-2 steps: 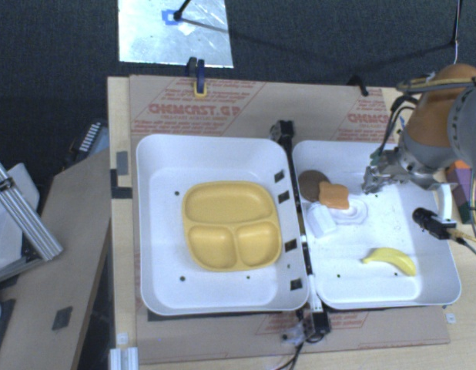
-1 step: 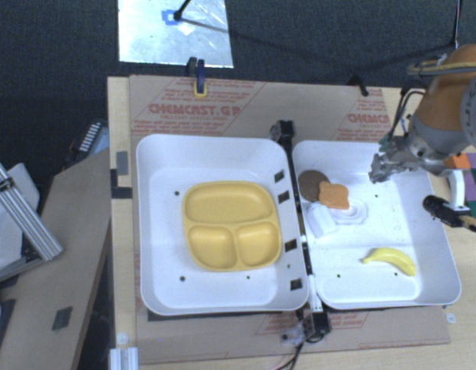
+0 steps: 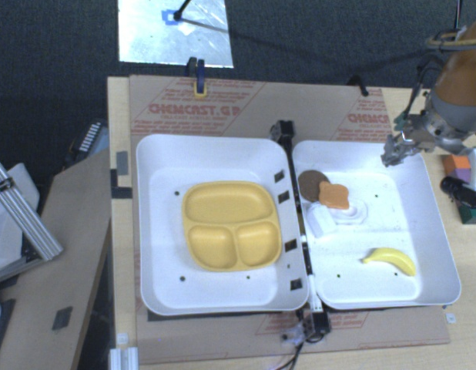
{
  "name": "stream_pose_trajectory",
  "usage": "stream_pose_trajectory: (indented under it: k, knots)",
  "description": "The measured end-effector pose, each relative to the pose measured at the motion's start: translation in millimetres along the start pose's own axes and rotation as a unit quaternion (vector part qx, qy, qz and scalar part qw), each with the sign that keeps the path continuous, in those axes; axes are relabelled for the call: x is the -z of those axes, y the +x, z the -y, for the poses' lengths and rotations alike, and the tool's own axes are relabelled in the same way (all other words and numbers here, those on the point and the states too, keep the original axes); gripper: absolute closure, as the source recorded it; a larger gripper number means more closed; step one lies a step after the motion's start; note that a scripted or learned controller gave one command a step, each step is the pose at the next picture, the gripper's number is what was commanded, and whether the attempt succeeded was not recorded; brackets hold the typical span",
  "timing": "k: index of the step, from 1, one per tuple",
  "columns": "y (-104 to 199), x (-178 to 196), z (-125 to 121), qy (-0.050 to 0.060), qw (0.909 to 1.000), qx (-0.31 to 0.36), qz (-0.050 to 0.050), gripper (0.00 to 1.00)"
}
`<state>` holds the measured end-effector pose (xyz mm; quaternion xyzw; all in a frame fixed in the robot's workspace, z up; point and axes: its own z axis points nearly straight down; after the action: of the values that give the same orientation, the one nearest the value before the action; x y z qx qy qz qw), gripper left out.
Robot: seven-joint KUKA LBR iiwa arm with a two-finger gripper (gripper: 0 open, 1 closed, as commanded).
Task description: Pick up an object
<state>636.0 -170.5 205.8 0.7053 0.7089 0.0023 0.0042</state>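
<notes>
The right bin [image 3: 430, 230] holds a yellow banana [image 3: 390, 260] near its front, an orange piece [image 3: 334, 196] overlapping a brown round disc [image 3: 311, 182] at its left, and white items [image 3: 334, 218] just below those. My gripper [image 3: 393, 153] hangs over the back right corner of this bin, well away from the objects, with nothing seen between its fingers. The fingers are small and dark against the bin rim.
The left bin [image 3: 157, 206] carries a yellow three-compartment tray [image 3: 230, 223]. A black clip strip [image 3: 293, 206] runs between the bins. Cardboard [image 3: 222, 106] lies under both. Small objects [image 3: 461, 183] sit on the bench to the right.
</notes>
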Motion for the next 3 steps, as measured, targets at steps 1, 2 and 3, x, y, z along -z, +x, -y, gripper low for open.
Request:
stream_pose_trajectory:
  k: [1, 2, 3]
  knots:
    - [0, 36, -2, 0.001, 1.0000, 0.000, 0.000, 1.00]
    - [50, 33, -2, 0.003, 1.0000, 0.002, -0.002, 1.00]
    - [111, 27, 11, 0.004, 1.0000, 0.002, -0.003, 1.00]
